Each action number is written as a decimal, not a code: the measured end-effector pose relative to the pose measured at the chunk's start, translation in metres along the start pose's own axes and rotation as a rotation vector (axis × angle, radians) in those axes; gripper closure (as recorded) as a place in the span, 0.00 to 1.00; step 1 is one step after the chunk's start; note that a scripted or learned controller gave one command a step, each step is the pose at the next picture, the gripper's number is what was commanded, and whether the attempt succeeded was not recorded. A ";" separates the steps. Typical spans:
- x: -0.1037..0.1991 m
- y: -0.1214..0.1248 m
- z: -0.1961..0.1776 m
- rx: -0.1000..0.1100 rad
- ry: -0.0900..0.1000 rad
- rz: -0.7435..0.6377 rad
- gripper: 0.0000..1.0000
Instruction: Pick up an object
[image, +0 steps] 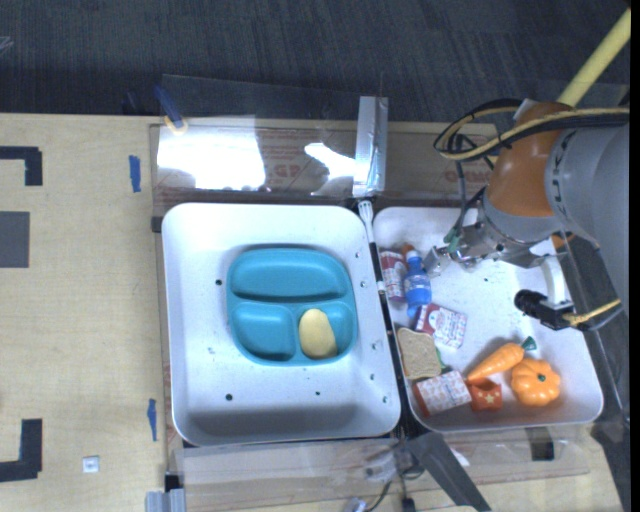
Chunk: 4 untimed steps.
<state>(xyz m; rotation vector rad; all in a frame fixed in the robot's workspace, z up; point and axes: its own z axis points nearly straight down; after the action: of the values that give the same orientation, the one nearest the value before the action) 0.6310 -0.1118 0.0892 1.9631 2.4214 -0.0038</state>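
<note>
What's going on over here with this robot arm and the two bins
A grey KUKA arm reaches in from the right, its gripper low over the upper part of the right bin, near a small blue bottle. Nothing shows between its fingers. That bin holds a carrot, a small pumpkin, a slice of bread and some packets. The left bin holds a blue divided tray with a yellow lemon-like fruit in its lower right compartment.

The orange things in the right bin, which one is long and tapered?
The carrot, lying slantwise just up-left of the round orange pumpkin. The pumpkin is squat and ribbed; the carrot narrows to a point.
</note>
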 end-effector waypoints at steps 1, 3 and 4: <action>-0.004 0.037 0.004 0.010 0.016 0.033 0.00; -0.003 0.039 -0.004 0.008 0.016 0.030 0.00; 0.008 0.017 0.001 0.004 0.016 0.021 0.00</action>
<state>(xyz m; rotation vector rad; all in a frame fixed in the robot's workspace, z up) 0.6457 -0.1009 0.0882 1.9978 2.4121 0.0077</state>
